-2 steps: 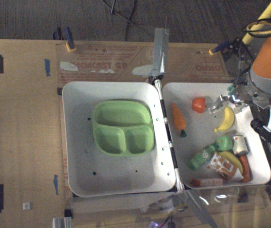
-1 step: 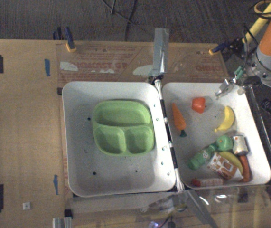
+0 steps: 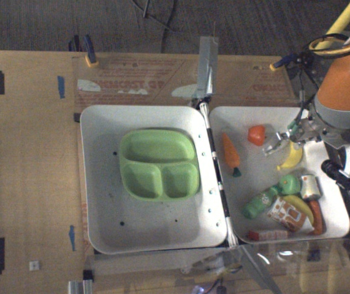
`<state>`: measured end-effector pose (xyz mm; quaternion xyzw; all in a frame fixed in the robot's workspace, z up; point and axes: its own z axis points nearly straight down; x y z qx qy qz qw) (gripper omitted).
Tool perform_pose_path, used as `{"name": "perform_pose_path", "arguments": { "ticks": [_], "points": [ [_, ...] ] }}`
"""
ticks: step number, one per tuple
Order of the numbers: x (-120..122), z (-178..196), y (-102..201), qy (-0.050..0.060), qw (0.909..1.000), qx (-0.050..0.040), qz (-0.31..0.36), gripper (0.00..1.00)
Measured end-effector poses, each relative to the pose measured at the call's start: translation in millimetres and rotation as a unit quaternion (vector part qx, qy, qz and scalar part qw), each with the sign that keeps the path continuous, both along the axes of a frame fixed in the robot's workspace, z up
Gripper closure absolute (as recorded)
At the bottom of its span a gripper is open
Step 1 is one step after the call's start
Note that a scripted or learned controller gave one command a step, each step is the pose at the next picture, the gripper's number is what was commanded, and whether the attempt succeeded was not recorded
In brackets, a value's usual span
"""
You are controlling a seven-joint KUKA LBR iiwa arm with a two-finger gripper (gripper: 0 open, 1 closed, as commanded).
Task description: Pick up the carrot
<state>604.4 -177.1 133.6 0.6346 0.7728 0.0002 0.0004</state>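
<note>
The arm (image 3: 340, 87) enters from the right and is cut off by the frame edge, so just its orange band and grey wrist parts are seen. Its claw (image 3: 277, 143) is small and blurred by glare; whether it stands wide or narrow I cannot tell, and nothing is seen gripped in it. It hangs over the upper part of the right bin (image 3: 340, 228), between a red tomato-like toy (image 3: 257, 135) and a yellow banana (image 3: 292, 157).

Several items in the bin's lower right corner overlap: a green bottle (image 3: 263, 202), a small printed carton (image 3: 284, 213), a second banana (image 3: 298, 204) and an orange-red sausage-shaped piece (image 3: 316, 218). A silver-capped object (image 3: 310, 187) beside them is hard to identify.

The worktop (image 3: 27, 164) is pale wood-coloured board with black corner marks and blue tape strips; dark carpet and a loose cable lie beyond its far edge. The left bin (image 3: 95, 225) holds a green three-compartment tray (image 3: 159, 164).

The carrot (image 3: 230, 154) lies flat in the right bin near its left wall, well apart from the claw. Its long axis runs nearly top to bottom in the view, leaning slightly; the orange tip points up-left, the dark green stalk end down-right.
</note>
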Motion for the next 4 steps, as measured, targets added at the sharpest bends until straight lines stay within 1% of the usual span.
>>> {"name": "perform_pose_path", "arguments": {
  "ticks": [1, 2, 3, 4],
  "points": [
    [-56.1, -23.0, 38.9, 0.001, 0.9975, 0.0005, -0.07, 0.0],
    [-80.8, -44.1, 72.3, -0.007, 0.9778, 0.0, -0.209, 0.0],
    [-120.1, -44.2, 32.6, -0.006, 0.9526, 0.0008, -0.304, 0.0],
    [-55.0, -45.3, 34.6, -0.003, 0.9187, -0.0007, -0.395, 0.0]
  ]
}}
